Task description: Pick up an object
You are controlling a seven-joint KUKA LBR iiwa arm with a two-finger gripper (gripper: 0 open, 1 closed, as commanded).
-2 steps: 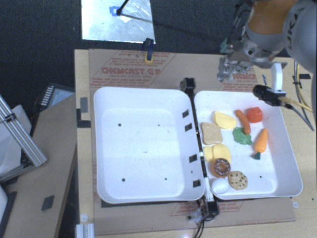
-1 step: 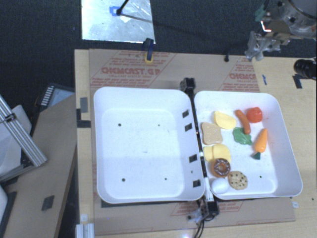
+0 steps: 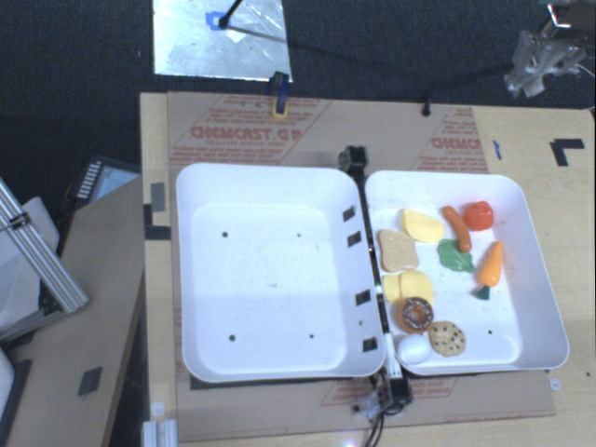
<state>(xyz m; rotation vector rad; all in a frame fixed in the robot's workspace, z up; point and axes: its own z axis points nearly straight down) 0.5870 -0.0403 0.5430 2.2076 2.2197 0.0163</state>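
The arm's pincer (image 3: 545, 59) hangs beyond the counter's far right corner, well apart from both bins, and from here I cannot tell how it is set. Nothing is in it that I can see.

On the counter (image 3: 233, 128), the 2 shallow white bins sit side by side. The left bin (image 3: 200, 194) has just its bare floor showing. The right bin (image 3: 521, 203) carries all the toy food: a red plastic tomato (image 3: 478, 215) near its far edge, a slim orange sausage (image 3: 454, 223) just beside that, a green leafy piece (image 3: 454, 256), an orange plastic carrot (image 3: 490, 264), a yellow rounded piece (image 3: 423, 224), a tan bread slice (image 3: 398, 250), a yellow block (image 3: 410, 287), a chocolate-glazed doughnut (image 3: 415, 315), a white egg (image 3: 413, 349) and a chocolate-chip cookie (image 3: 447, 339) at the near edge.

These look like light, stiff, hollow plastic, probably smooth and apt to slip or squirt out. The carrot seems the kindest target: it lies fairly clear of its neighbours, and closing across its thicker middle should hold. The cluster along the bin's left wall is crowded, the pieces touching or nearly so.
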